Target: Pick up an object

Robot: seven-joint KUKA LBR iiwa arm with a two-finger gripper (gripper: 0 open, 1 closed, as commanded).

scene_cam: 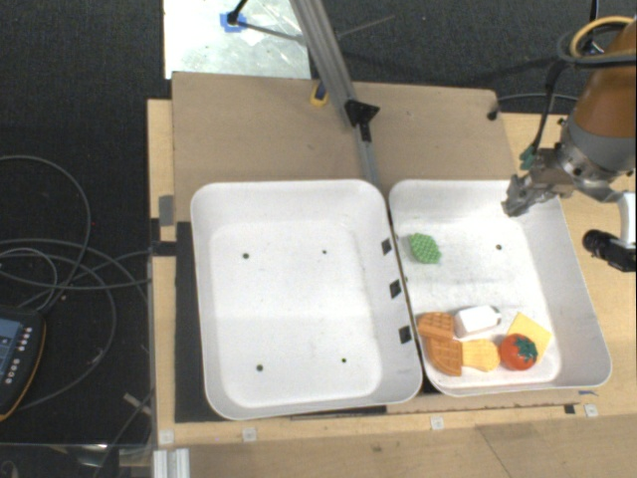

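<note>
So the arm comes in from the right side, orange band up top, grey wrist angled down and toward the left, with the gripper (518,203) hanging over the far right corner of the right bin (468,202). Can't tell how far apart the pincer tips are from here, they're just a dark blur (nothing visibly between them though).

All the stuff to grab is in that right bin. There's a small green piece (425,248) with a bumpy, knobbly surface sitting alone near the bin's left wall, well apart from the gripper. Then a cluster down at the near end: a waffle (440,341) with a grid pattern, orange-brown, a white rounded block (478,320) touching it, a flat yellowish cracker-looking square (481,356), a yellow wedge (530,329) like cheese, and a shiny red round thing (517,352) with a green top, tomato-ish.

Left bin (214,267) is smooth white plastic with rounded corners and a few dark dots on its floor.
</note>
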